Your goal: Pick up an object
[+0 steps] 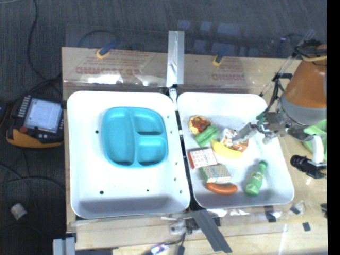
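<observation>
Arm enters from right, orange band visible. Gripper point(245, 133) is low in the right bin point(276, 187), fingers pointing left at the banana point(229, 150) and the small packet point(229, 137) lying on it. Can't tell how far open it is or whether it grips anything. Nearby in that bin: pizza slice point(199, 124), green vegetable point(206, 135), two small boxes point(208, 164), hot dog point(221, 187), green bottle point(255, 178). Left bin point(85, 195) holds a blue divided tray point(135, 136).
</observation>
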Tool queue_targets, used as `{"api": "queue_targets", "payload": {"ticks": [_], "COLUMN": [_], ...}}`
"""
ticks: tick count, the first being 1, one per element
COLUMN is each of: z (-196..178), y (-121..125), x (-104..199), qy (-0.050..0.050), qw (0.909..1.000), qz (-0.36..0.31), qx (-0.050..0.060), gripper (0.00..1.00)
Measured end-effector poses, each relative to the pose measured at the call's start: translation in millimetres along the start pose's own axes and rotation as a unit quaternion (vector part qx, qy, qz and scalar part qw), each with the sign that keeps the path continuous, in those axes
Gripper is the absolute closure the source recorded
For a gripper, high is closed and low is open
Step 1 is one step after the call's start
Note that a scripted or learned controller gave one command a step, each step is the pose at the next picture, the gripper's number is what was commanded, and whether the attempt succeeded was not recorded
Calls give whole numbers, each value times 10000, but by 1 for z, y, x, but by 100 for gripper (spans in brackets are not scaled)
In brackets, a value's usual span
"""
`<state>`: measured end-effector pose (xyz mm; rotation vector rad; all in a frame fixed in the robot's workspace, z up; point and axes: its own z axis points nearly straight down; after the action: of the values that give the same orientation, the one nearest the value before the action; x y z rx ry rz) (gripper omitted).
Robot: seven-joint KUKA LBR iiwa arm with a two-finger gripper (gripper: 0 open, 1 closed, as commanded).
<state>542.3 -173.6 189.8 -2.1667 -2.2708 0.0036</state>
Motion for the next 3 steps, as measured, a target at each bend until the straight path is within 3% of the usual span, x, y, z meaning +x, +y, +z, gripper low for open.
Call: {"api": "queue_targets", "payload": {"ticks": [1, 2, 3], "z": [73, 61, 100], "y": [42, 37, 20], "x": [-29, 17, -21], "qy": [-47, 3, -38], "qw": [9996, 10000, 9999], "qz": [178, -79, -118], "qx": [-209, -12, -74], "gripper": [0, 0, 0]}}
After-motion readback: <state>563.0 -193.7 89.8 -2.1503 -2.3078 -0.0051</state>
